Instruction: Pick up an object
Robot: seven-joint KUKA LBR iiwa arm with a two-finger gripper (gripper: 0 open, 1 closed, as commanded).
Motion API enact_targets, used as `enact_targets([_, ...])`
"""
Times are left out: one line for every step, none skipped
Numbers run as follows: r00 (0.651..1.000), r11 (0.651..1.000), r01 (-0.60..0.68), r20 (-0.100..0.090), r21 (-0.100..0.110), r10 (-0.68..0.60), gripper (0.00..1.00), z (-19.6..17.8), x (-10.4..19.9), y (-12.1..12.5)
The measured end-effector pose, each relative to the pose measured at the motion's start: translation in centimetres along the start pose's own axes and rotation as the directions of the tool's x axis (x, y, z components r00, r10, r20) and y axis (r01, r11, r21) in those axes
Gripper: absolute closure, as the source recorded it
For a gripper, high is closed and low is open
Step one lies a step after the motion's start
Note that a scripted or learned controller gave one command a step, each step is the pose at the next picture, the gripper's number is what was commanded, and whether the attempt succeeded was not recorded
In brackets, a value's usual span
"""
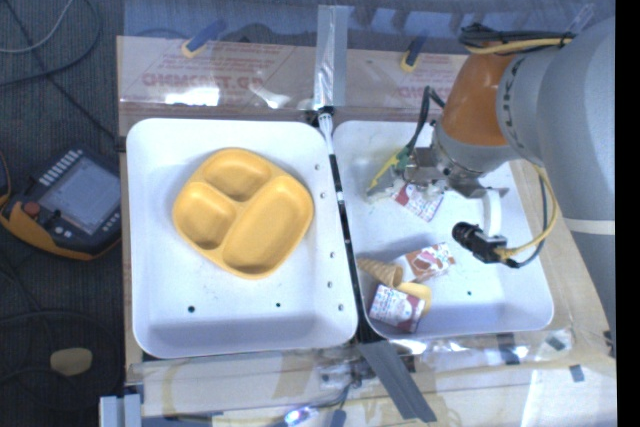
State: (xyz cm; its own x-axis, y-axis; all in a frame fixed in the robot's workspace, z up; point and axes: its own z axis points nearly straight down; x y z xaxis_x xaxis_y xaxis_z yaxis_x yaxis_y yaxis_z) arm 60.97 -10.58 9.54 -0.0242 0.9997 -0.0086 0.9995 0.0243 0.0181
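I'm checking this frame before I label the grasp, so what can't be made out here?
- Gripper, camera view: the wrist covers it, so the jaws' state cannot be told.
- Red-and-white packet: its upper part is hidden under the gripper, and contact is unclear.
- Packet print: too small to read.
- Yellow-green item: too blurred to identify.

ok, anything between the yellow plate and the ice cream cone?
In the camera view, only bare white floor of both bins and the meeting bin walls lie between the yellow divided plate and the cone.
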Motion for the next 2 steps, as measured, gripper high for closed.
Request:
enact_targets([1.000,1.000,-0.012,-0.003,0.006,0.012,0.00,0.2,-0.3,5.3])
enact_targets([1.000,1.000,-0.013,-0.001,0.008,0.013,1.00,-1.1,-0.5,5.3])
